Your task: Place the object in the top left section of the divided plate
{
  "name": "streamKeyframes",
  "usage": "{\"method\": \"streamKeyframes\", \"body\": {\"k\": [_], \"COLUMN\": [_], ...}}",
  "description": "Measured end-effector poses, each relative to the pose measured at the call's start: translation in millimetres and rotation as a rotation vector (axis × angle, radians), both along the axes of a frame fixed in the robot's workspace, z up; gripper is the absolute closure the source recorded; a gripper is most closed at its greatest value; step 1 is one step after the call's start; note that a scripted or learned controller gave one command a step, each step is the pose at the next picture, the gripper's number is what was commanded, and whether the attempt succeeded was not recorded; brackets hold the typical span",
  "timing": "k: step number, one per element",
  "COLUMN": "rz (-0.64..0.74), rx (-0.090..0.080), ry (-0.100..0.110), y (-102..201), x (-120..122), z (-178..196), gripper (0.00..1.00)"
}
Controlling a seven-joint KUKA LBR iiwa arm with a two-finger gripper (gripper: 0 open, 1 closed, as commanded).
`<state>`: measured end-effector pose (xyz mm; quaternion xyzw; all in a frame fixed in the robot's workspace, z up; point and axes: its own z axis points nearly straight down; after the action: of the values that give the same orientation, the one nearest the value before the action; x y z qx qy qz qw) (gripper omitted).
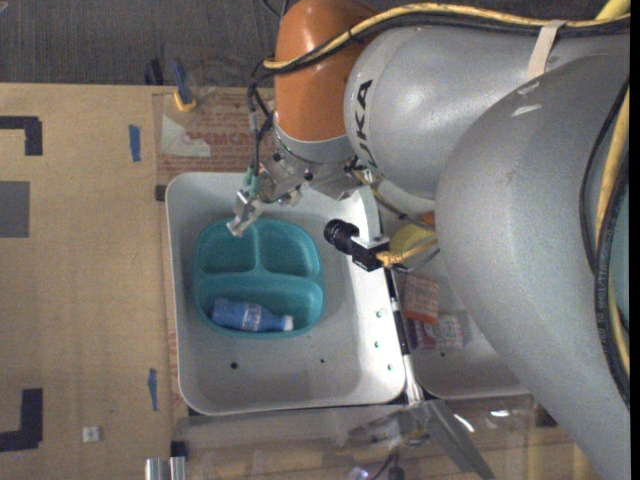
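The claw [243, 211] hangs over the upper rim of the teal divided plate [258, 278], close to the top left section of this plate. Its metal fingertips [238, 224] look near to each other, in a narrow position, and I see nothing between them. They are small in the picture, so whether they touch the plate rim I cannot tell.

The plate lies in the left white bin [290, 373], in the upper left part of it. The plate has two smaller sections on the upper side and one long section on the lower side. A blue bottle [248, 316] with a white cap lies on its side in the long lower section, with the cap pointing to the right. It is apart from the claw, on the opposite side of the plate.

Right of the plate, a black cylinder part [350, 242] with a yellow cable sticks out from the arm, above the wall between the two bins. Further right of the plate, the second white bin [470, 380] holds a packet with red print [424, 303], mostly under the big grey arm [480, 148]. The orange band [312, 63] of the arm is above the plate. Left of the plate is the brown bench top [80, 268], with black marks and small pieces of blue tape [134, 143].
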<state>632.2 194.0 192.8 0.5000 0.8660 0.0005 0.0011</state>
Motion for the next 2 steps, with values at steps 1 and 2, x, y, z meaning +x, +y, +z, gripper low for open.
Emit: {"method": "streamKeyframes", "body": {"k": [1, 2], "rz": [-0.434, -0.544], "rx": [0.004, 0.014], "ry": [-0.005, -0.033], "y": [-17, 4], "x": [-72, -108], "z": [-67, -97], "gripper": [0.00, 0.00]}}
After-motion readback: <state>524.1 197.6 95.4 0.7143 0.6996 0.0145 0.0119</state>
